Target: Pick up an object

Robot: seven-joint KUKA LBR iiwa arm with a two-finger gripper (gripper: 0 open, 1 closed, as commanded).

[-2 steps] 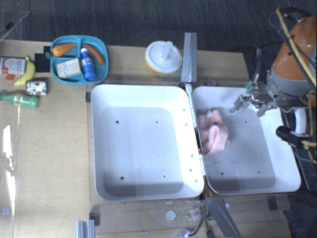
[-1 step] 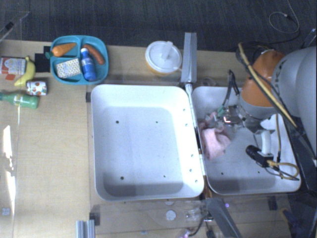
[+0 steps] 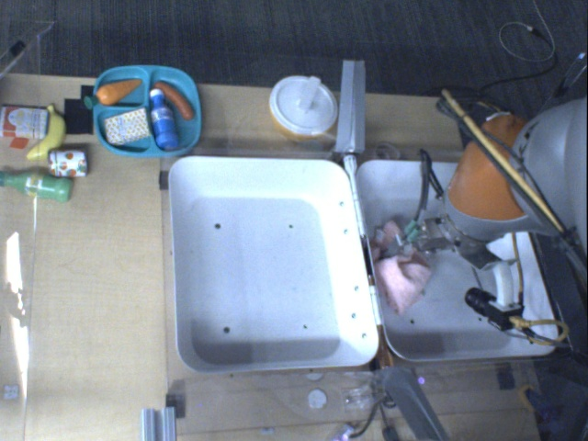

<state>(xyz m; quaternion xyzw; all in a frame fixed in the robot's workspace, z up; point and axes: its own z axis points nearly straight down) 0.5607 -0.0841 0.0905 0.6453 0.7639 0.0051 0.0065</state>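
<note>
Though carton [image 3: 20, 122] label blurs, hand [image 3: 415, 239] near pink cloth [image 3: 401, 281], right bin [image 3: 450, 333]

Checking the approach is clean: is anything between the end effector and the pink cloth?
Nothing visible does. The end effector hangs right beside the pink cloth in the right-hand bin, near the bin's left wall.

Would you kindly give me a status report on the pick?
Gripper down in right bin, left side. Pink cloth beside it, by the dividing wall; grasp unconfirmed. Wall close, could crowd the approach.
</note>
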